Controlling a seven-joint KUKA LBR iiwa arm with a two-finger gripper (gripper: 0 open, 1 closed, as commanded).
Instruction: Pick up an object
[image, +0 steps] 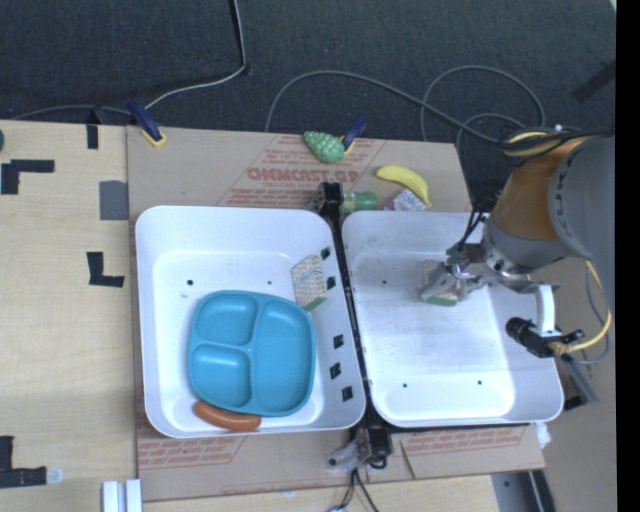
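- The grey arm with an orange band (545, 200) reaches in from the right over the right white bin (450, 400).
- A blue three-part plastic plate (250, 352) lies in the left white bin (165, 300), an orange sausage-shaped toy (227, 417) touching its near edge.
- The gripper (452, 275) sits low in the right bin's far half on a small greyish object (438, 291); a grasp cannot be told.
- A yellow toy banana (403, 181) lies beyond the bins.

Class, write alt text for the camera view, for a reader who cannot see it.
A grey robot arm reaches from the right into the right bin, its hand low over a small greyish object. The left bin holds a blue plate, a sausage and a packet.
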